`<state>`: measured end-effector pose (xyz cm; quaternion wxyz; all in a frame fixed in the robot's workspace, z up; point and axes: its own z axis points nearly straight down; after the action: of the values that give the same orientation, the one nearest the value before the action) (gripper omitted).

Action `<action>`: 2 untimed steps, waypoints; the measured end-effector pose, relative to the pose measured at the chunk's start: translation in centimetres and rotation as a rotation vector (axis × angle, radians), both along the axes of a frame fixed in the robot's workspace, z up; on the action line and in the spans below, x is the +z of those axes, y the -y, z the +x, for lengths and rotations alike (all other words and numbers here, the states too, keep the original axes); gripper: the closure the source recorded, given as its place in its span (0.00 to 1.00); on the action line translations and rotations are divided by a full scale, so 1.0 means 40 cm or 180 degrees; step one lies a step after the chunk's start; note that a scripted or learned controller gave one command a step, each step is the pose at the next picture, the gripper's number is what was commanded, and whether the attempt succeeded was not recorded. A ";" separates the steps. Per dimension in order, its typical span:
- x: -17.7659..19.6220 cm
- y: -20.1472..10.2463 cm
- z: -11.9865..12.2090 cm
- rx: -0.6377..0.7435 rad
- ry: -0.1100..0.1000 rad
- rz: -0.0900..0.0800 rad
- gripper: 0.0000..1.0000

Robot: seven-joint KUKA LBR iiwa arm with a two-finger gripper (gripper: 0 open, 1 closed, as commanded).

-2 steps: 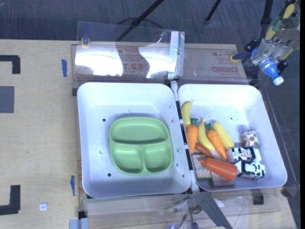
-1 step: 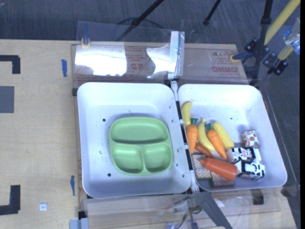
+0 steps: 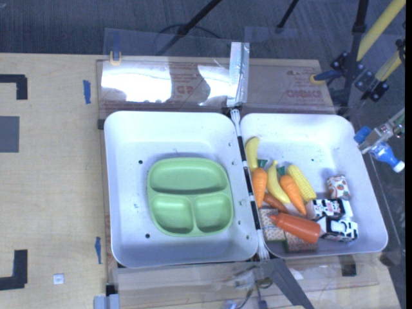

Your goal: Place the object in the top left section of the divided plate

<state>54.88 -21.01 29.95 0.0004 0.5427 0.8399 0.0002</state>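
the green divided plate (image 3: 187, 176) lies in the middle of the left bin (image 3: 129, 147), its wide section toward the far edge. the toy foods all lie in the right bin (image 3: 309, 137), along its left wall and near edge: banana (image 3: 251, 152), carrots (image 3: 259, 184), corn (image 3: 301, 180), orange bottle (image 3: 296, 225), cow-patterned carton (image 3: 335, 216).

Green divided plate (image 3: 189, 195) in left bin (image 3: 122, 172); toy food (image 3: 293, 201) in right bin (image 3: 309, 131).

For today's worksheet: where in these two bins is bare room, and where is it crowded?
Free: the green divided plate's three sections; left bin floor around the plate; right bin's far half. Crowded: its near-left, where carrots, corn and a banana pile.
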 end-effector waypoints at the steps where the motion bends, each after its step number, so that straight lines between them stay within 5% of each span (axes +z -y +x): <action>1: 0.072 0.030 0.235 0.0223 0.0013 -0.0008 1.00; 2: 0.082 -0.080 0.299 0.1697 0.0027 -0.0016 1.00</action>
<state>66.82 -17.82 33.22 0.0051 0.3023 0.9532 0.0005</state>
